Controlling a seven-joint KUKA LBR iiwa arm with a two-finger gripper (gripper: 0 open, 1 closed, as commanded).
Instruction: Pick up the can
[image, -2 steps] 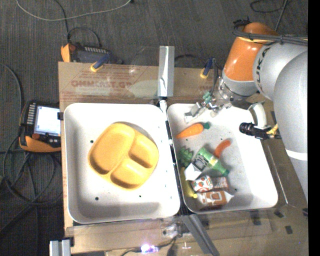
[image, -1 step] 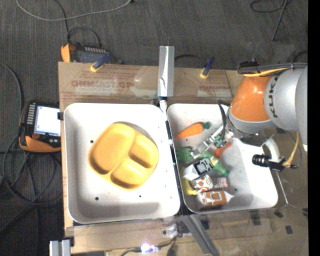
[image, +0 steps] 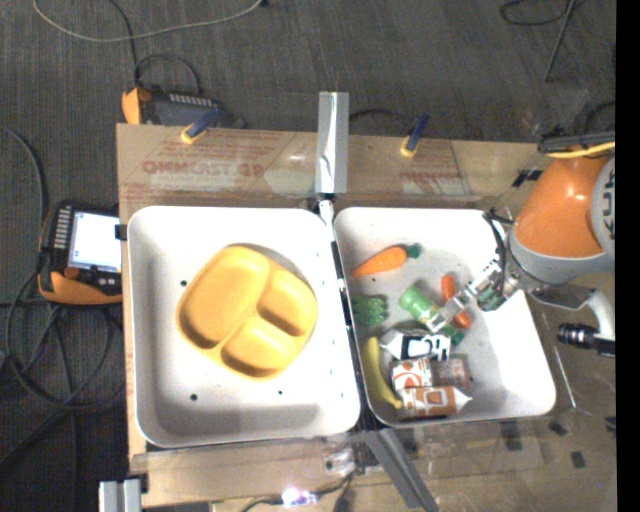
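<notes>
Can (image: 455, 372) lies in the right bin (image: 535, 390), toward its near edge. It is a dull brown cylinder on its side, though it is small and soft in this view, so the reading is a best judgement. It touches a carton (image: 425, 385) on its left, and a black-and-white pack (image: 425, 347) sits just on its far-left side.

The gripper (image: 488, 290) hangs over the same bin, farther back and a little to the right, low among the clutter. It is just beside a green bottle (image: 420, 303) and a small orange piece (image: 448, 288). From this slant it cannot be told whether the gripper is spread or closed, and nothing is plainly held in it.

From the gripper, the can lies toward the near side and slightly left, with a bare strip of bin floor between them. That offset decides the next move: the gripper would have to rise clear of the bottle and come nearer before going down.

The can's long axis seems to run roughly left to right, tilted a touch. One end points at the carton and the other at the open floor on the right. Which end is the top cannot be made out. A grasp across the axis, closing from far to near, looks the likeliest fit. The carton crowds the left end, so the right half is the freer place to take it.

A banana (image: 372, 372) and a carrot (image: 382, 261) lie well to the left, out of the way.
</notes>
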